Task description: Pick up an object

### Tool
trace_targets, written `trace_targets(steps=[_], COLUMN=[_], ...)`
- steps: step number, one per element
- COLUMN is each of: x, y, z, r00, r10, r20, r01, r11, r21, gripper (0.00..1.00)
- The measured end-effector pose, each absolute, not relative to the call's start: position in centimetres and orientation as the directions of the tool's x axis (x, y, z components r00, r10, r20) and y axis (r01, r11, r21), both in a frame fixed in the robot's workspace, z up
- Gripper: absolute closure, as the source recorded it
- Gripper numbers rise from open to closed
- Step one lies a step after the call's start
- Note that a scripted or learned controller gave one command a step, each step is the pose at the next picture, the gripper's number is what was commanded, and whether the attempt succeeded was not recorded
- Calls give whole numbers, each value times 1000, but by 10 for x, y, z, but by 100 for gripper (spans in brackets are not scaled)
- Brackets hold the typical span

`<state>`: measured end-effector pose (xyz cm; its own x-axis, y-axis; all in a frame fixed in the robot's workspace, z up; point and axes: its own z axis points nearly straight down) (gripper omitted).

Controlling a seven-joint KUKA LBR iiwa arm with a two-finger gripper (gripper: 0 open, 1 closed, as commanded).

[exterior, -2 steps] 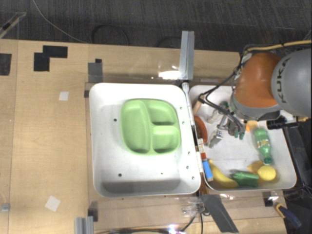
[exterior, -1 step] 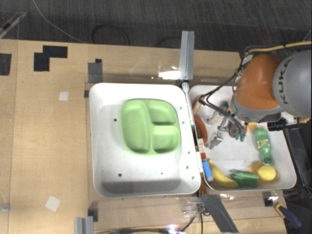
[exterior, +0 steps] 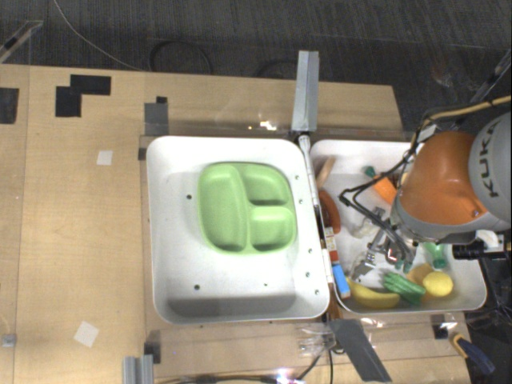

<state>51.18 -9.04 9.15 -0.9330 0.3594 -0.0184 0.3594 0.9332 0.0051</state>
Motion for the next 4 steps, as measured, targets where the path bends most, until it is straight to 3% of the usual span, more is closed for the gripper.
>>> trace_targets(steps=[1, 2, 3, 4], x=[534, 538, 553, 665], y=[-84, -85, -90, -141], z=[91, 91, 90, 89], r00=[-893, -811, -612, -595], r10=[451, 585, 791, 804], r20=[-14, -13, -9, 6], r01=[451, 585, 791, 804], r11=[893, 811, 612, 595], r21=[5, 8, 11, -1], gripper=[0, 0, 0, 0])
